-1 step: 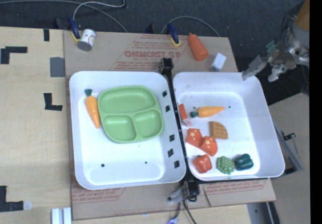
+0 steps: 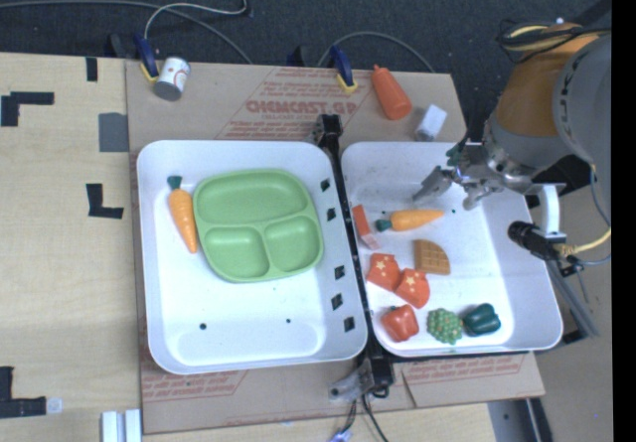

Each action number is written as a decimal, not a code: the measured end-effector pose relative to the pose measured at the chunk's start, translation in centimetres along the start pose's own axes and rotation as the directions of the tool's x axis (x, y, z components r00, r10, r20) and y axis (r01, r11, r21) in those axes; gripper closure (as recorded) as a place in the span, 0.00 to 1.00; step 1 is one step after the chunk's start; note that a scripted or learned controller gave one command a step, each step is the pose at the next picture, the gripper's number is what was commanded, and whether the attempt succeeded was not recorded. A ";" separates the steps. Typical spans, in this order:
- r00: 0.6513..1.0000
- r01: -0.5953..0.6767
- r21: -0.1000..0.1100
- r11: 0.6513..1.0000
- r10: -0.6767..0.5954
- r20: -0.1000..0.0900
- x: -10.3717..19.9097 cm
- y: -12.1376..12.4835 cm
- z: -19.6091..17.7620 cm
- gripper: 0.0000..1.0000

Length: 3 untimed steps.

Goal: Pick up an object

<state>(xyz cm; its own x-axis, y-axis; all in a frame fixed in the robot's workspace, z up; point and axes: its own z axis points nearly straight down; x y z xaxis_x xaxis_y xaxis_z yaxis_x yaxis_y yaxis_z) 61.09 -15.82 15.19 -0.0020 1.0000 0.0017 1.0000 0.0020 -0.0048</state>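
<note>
My gripper (image 2: pixel 449 194) hovers over the upper part of the right bin (image 2: pixel 517 281), open, with nothing between its fingers. Just below and left of it an orange carrot (image 2: pixel 415 220) lies on the bin floor, apart from the fingertips. Lower in the same bin are a brown waffle piece (image 2: pixel 431 256), two red pieces (image 2: pixel 383 271) (image 2: pixel 412 284), a red pepper (image 2: pixel 399 322), a broccoli (image 2: pixel 444 326) and a dark green pepper (image 2: pixel 481 319). A small red piece (image 2: pixel 362 223) rests by the bin's left wall.
The left bin (image 2: pixel 238 341) holds a green divided plate (image 2: pixel 260 223) and a second carrot (image 2: pixel 182 214) at its left. Behind the bins on the cardboard lie an orange toy (image 2: pixel 392 92), a white cube (image 2: pixel 431 120) and a small can (image 2: pixel 173 75).
</note>
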 end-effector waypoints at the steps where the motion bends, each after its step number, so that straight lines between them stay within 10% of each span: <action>1: 1.000 0.000 -0.003 1.000 0.000 0.002 2.7 -1.3 0.9 0.00; 3: 1.000 0.000 -0.006 1.000 0.000 0.002 6.4 5.4 6.7 0.00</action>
<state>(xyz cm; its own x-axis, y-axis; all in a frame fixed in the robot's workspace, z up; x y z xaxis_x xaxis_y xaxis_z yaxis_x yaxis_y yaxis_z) 66.46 -9.39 8.52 -0.0017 1.0000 -0.0008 1.0000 0.0017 0.0017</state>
